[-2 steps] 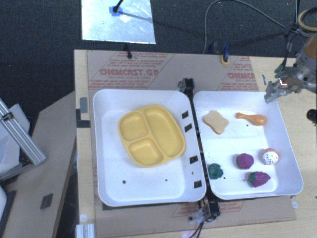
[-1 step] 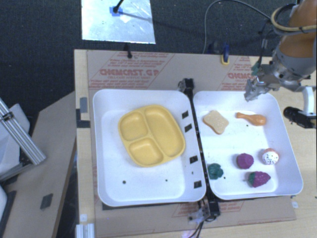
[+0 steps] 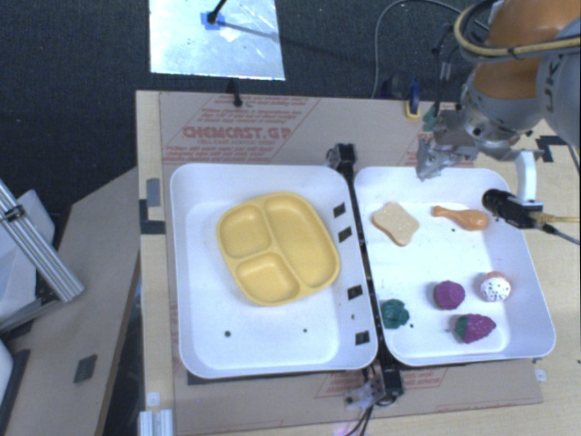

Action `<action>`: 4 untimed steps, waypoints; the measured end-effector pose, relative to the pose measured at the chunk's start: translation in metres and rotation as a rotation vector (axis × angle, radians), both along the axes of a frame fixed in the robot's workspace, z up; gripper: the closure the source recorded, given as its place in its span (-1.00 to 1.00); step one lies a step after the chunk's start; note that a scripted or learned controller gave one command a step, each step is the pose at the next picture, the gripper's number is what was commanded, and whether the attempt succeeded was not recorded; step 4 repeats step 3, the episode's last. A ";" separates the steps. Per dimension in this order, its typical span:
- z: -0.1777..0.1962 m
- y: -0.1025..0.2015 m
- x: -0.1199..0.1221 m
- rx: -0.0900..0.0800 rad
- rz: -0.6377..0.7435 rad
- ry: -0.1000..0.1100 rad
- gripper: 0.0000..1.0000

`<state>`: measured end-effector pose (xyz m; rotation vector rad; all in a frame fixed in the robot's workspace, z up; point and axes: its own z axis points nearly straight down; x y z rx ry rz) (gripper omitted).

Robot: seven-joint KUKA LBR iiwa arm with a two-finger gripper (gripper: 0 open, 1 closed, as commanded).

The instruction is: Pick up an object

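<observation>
The right bin point(image 3: 536, 330) holds a slice of toast point(image 3: 396, 222), an orange chicken drumstick point(image 3: 461, 216), a purple round fruit point(image 3: 448, 294), a white and orange ball point(image 3: 496, 287), a magenta bunch of grapes point(image 3: 475, 327) and a dark green lump point(image 3: 394, 312). My gripper point(image 3: 432, 164) hangs over the bin's far edge, above and behind the toast, with nothing seen between its fingers.
A yellow divided plate point(image 3: 275, 246) lies in the left bin point(image 3: 195, 334). Black clips run along the seam between the bins point(image 3: 354, 262). A shiny metal sheet point(image 3: 216, 25) lies on the dark floor behind the bench.
</observation>
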<state>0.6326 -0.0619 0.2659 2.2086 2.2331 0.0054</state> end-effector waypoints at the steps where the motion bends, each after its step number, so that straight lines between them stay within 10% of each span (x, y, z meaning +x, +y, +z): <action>1: -0.016 0.059 0.007 0.001 0.000 0.002 1.00; 3: -0.044 0.166 0.016 0.001 0.000 0.001 1.00; 4: -0.044 0.166 0.016 0.001 0.000 0.001 1.00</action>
